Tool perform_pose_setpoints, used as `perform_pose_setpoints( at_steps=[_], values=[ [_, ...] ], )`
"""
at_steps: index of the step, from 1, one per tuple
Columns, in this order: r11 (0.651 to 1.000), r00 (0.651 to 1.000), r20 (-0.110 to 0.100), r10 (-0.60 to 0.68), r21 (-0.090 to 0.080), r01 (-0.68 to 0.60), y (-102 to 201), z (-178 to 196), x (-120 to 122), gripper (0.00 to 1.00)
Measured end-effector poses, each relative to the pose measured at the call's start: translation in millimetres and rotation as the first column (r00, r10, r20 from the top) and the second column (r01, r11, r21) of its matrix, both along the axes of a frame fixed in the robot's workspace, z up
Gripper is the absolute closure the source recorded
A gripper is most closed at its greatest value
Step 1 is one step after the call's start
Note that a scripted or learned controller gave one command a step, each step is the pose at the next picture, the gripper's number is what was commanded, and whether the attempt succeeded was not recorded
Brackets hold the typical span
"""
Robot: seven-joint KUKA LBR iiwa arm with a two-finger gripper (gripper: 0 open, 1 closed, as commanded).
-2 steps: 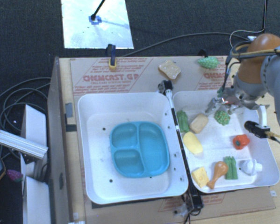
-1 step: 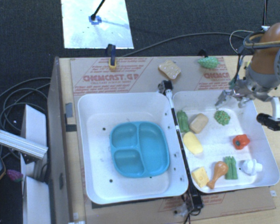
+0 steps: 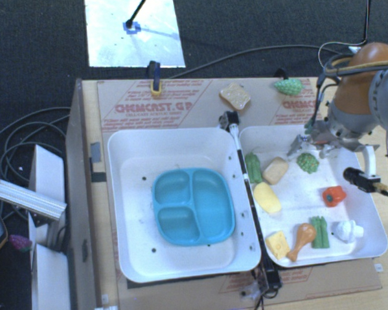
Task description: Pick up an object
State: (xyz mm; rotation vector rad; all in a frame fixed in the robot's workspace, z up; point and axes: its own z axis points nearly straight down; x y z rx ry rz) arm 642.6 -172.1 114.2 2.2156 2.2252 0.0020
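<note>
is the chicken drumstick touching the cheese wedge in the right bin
Touching. In the camera view the drumstick's thin end lies against the cheese wedge's edge, with no white bin floor between them.

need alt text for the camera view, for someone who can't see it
A grey robot arm's end effector hovers over a green broccoli toy in the right white bin, among other toy foods. The left white bin holds a blue divided plate.

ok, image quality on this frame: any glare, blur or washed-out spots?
Camera view: the metal sheet beyond the bench glares nearly white; both white bins are bright and lose edge detail; the white item in the right bin barely separates from the floor; the tool over the green broccoli-like piece looks soft, its fingers unreadable.
</note>
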Motion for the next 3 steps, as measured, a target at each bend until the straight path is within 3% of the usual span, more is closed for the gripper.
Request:
perform_pose_setpoints(
  at_steps=[1,2,3],
  values=[
    [1.0,1.0,0.002,-0.003,-0.002,0.003,-35.0,28.3,5.9,0.0],
    [1.0,1.0,-0.001,0.0,0.0,0.0,0.6,-17.0,6.8,0.0],
    [1.0,1.0,0.003,-0.002,-0.002,0.002,-34.9,21.9,24.8,0.0]
  ],
)
